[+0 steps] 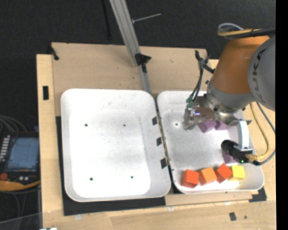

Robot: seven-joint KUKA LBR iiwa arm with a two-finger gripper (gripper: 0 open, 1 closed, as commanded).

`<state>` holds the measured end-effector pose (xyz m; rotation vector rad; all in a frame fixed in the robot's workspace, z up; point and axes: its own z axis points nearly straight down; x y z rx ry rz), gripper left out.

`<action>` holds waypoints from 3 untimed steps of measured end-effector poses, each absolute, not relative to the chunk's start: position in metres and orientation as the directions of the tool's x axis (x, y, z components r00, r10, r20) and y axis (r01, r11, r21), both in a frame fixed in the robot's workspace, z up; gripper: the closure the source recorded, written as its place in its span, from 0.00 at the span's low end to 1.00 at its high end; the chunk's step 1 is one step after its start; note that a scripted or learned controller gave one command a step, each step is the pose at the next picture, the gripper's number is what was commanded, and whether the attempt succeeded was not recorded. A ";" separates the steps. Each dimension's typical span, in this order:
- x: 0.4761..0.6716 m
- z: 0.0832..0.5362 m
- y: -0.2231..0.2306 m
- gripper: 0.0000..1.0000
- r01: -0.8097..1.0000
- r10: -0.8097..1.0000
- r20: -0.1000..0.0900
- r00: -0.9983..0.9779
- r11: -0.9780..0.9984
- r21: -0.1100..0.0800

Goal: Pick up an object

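My gripper hangs low over the upper middle of the right bin, under the arm's orange band. A purple block lies right beside it, touching or nearly touching its right side; the wrist hides part of it. A second purple piece peeks out just to the right. Along the bin's near edge sit a red-orange block, an orange block, a red block and a yellow block in a row.
The left bin lies alongside, across a low divider. A grey metal post slants up from the back of the bench. A black cable plug hangs off the wrist above the block row.
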<state>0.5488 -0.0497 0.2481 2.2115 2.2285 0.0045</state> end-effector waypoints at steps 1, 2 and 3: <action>0.575 0.236 -0.004 1.00 1.000 1.000 0.000 -0.006 0.006 0.002; 0.605 0.236 0.047 1.00 1.000 1.000 0.001 -0.007 0.007 0.004; 0.620 0.226 0.097 1.00 1.000 1.000 0.000 -0.006 0.006 0.003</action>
